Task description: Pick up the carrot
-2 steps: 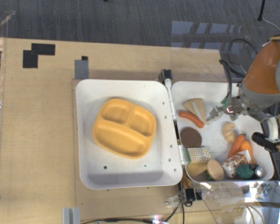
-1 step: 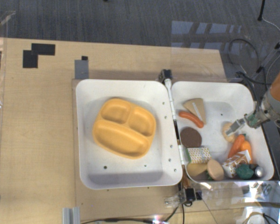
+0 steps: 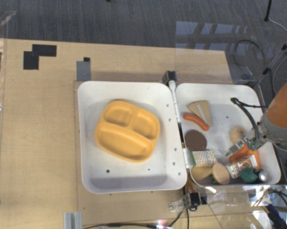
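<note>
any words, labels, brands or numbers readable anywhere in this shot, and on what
No text can be read in this view.
Small green and white packet in the right white bin: printed pattern, too blurred to read.
Orange and white packet near the bin's right corner: print too small to read.
Black L-shaped patch on the wooden bench top: plain, no lettering.
Yellow divided plastic plate: no markings.

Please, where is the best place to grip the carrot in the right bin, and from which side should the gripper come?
Probably across the middle of its orange body, coming from above. The carrot lies flat and slanted in the right bin, so its narrow width suits two fingers. The gripper already sits over its right end; a packet lies close below, so fingers should close across the carrot's length.
</note>
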Tool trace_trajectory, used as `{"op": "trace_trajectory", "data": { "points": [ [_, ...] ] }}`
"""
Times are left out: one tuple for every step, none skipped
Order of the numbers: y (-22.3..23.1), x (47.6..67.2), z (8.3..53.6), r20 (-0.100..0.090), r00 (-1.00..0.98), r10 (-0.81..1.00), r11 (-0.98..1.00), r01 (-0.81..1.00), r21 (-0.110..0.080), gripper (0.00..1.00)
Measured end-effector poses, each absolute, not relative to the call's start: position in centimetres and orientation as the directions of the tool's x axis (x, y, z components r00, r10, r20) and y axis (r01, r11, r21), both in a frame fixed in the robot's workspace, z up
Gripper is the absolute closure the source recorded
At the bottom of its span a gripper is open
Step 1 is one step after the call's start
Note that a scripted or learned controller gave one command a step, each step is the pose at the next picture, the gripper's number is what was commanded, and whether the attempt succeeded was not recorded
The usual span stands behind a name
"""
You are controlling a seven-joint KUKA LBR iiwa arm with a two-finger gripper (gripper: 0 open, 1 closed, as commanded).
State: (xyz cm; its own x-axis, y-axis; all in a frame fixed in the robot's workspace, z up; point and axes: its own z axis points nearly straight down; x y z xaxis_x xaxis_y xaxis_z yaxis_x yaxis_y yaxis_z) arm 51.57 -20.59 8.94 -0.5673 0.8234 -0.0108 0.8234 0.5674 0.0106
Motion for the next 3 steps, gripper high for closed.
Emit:
{"op": "trace_trajectory", "data": {
  "points": [
    [-20.5,52.0,10.3,-0.018,-0.569,0.822,0.569,0.822,0.019,1.0],
    [-13.8,57.4,8.9,-0.007,-0.425,0.905,0.426,0.905,0.015,1.0],
    [-6.9,59.1,18.8,-0.001,-0.144,0.99,0.144,0.99,0.014,1.0]
  ]
}}
